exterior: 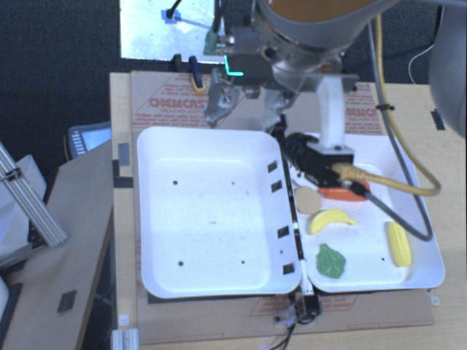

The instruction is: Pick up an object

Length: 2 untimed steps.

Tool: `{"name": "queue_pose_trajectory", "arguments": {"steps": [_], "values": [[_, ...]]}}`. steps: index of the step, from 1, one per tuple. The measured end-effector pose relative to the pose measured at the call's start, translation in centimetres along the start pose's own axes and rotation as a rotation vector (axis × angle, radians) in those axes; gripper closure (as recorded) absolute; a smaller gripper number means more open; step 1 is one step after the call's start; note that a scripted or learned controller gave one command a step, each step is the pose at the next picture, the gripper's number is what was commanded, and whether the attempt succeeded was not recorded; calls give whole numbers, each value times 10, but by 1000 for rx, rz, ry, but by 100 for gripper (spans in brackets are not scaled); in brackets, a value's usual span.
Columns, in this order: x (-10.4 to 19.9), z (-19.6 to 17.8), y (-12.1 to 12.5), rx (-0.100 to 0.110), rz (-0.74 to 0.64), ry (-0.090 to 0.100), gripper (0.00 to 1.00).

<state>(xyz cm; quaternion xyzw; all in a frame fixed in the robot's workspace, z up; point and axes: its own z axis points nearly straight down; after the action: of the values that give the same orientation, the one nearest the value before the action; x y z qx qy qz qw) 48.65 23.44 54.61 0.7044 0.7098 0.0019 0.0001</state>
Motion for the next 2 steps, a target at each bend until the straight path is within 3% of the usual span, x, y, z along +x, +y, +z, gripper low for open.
{"name": "queue_pose_trajectory", "arguments": {"steps": [1, 2], "values": [[0, -12, 0, -3, -2, 2, 100], [0, -11, 0, -2, -3, 1, 0]]}}
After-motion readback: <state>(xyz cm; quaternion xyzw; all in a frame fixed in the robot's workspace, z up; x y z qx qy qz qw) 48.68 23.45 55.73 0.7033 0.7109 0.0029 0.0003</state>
